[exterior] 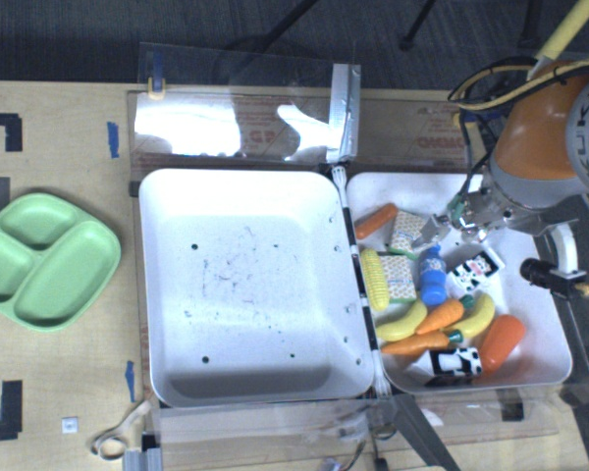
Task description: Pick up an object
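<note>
**Inspector A:** Start with the largest item. Why is the arm (pixel 545 135) placed as it is?

**Inspector B:** It reaches in from 3 o'clock and hangs over the right bin (pixel 555 366), which carries all the pickable stock. I judge it is lining up for a pick. The tool (pixel 461 214) sits above the bin's 12 o'clock area, near a grey packet (pixel 409 229). Whether the tool is spread or pressed together, I cannot tell; nothing visible sits in it.

**Inspector A:** Containers and contents?

**Inspector B:** The left bin (pixel 245 283) is bare white apart from faint scuffs. The green divided plate (pixel 44 261) lies on the table (pixel 59 381) at 9 o'clock, well apart from both bins, its compartments unfilled. The right bin is crowded: an orange-red pepper (pixel 503 340) at 5 o'clock; a corn cob (pixel 375 278) along the 9 o'clock wall; a yellow banana (pixel 401 317) just below it, touching a carrot (pixel 440 317); a second carrot-like piece (pixel 375 221) at 11 o'clock; a blue bottle (pixel 433 278) at centre; a black-and-white card (pixel 474 268) just beside it, toward 3 o'clock.

**Inspector A:** Risk?

**Inspector B:** Items overlap tightly at the middle and 6 o'clock. In my judgement, the looser pieces at 12 o'clock suit a clean grasp better.
</note>
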Action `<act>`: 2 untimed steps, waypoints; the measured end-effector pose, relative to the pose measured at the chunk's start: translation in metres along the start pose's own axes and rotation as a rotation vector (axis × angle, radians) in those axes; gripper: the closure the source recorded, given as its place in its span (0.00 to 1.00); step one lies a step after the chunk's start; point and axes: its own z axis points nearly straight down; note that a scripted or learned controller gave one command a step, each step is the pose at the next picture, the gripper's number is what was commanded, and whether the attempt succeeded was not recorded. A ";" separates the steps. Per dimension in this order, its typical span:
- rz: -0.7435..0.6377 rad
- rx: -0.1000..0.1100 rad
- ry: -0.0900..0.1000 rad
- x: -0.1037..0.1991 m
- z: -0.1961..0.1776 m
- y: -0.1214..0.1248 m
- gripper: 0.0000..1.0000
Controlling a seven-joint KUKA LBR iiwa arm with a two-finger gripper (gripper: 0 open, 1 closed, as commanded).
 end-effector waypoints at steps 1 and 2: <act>0.095 0.003 0.001 0.091 -0.038 -0.027 0.00; 0.007 -0.002 -0.001 0.039 -0.050 -0.007 0.00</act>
